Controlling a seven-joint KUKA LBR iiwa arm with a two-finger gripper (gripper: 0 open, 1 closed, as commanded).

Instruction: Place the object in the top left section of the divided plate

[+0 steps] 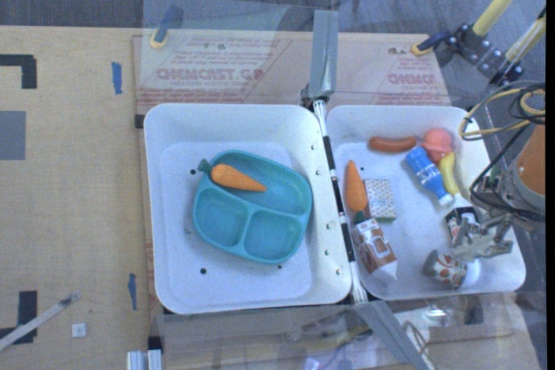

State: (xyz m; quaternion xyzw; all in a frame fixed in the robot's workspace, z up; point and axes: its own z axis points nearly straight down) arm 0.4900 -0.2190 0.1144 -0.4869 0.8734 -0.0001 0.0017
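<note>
— Camera view, what's on the wooden worktop [69, 212]?

— Two shallow white bins; the left bin [173, 273] holds a teal divided plastic plate [251, 230], with an orange toy carrot [237, 178] already lying in its top left section, long axis running left-right.

— And the end effector [473, 243]?

— Well apart, over the right bin's near corner, carrot far to its left. Grip state: cannot tell.
</note>
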